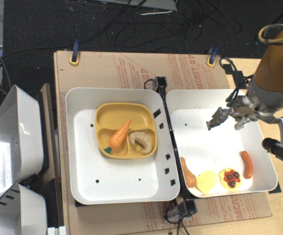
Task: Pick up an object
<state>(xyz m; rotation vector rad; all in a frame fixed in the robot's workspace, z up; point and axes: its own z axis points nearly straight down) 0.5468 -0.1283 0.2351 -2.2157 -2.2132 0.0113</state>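
Observation:
My gripper [227, 122] hangs over the upper right part of the right bin [200, 106], open, with nothing between its fingers. Well below it, along the bin's front edge, lie an orange sausage [247, 164], a small tart with red and dark topping [229, 177], a pale yellow disc [206, 181] and an orange drumstick-shaped piece [187, 173]. In the left bin [82, 180] a yellow divided plate [107, 112] holds a carrot [120, 134] and a pale curled shrimp [141, 141].
The bins share a middle wall with black clips [166, 131]. Both rest on a cardboard sheet [121, 67] clamped at the back. White containers [11, 141] stand off the bench's left side. Cables cross the dark floor behind.

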